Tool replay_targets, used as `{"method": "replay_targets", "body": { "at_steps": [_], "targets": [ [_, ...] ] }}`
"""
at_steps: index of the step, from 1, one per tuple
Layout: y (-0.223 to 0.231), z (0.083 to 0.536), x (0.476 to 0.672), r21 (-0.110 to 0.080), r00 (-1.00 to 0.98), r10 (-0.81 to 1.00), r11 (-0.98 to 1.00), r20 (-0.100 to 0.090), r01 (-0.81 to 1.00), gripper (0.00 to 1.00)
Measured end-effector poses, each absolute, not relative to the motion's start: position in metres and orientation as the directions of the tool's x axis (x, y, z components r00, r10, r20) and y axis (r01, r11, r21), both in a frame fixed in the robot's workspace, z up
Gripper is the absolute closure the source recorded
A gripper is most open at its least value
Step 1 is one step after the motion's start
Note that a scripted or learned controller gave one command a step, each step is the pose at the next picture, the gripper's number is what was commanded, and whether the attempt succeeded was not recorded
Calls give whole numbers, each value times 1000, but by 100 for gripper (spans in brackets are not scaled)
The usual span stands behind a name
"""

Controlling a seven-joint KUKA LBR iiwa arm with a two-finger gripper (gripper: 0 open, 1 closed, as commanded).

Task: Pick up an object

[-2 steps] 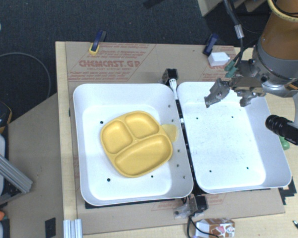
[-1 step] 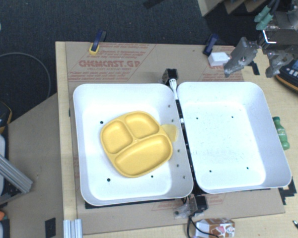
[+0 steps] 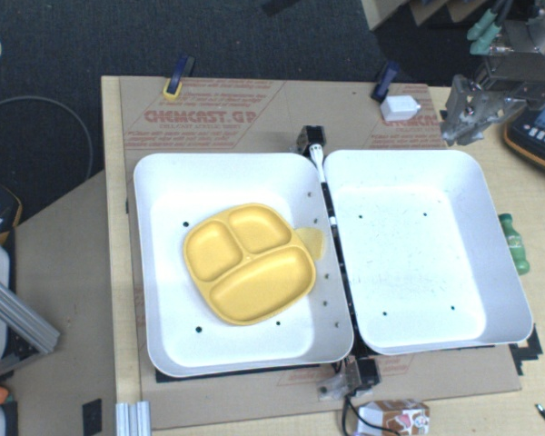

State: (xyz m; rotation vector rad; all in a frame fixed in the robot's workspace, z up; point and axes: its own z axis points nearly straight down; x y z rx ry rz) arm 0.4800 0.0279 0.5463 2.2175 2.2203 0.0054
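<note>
While the yellow divided plate (image 3: 249,263) is left lying flat in the left bin (image 3: 154,243), untouched, the gripper (image 3: 465,116) is parked beyond the right bin (image 3: 490,243), jaw state indiscernible, so nothing is picked yet.

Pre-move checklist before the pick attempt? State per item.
1. Target present: yellow plate lies in the left bin. ok.
2. Target upright, compartments up, flat on the bin floor. ok.
3. Space around the plate for a rim grasp: it sits clear of the bin walls on all sides. ok.
4. Gripper over the target: it is at the bench's upper right, beyond the right bin. not ok.
5. Gripper state: cannot tell.
6. Path to the plate: nothing stands between the bins but the low divider rims. ok.
</note>
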Motion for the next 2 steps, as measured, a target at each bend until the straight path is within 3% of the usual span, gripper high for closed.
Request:
{"method": "replay_targets", "body": {
  "at_steps": [1, 2],
  "targets": [
    [24, 433, 478, -14, 2, 1000, -2, -2, 1000, 100],
    [74, 421, 479, -5, -5, 1000, 5, 1, 1000, 100]
  ]
}}
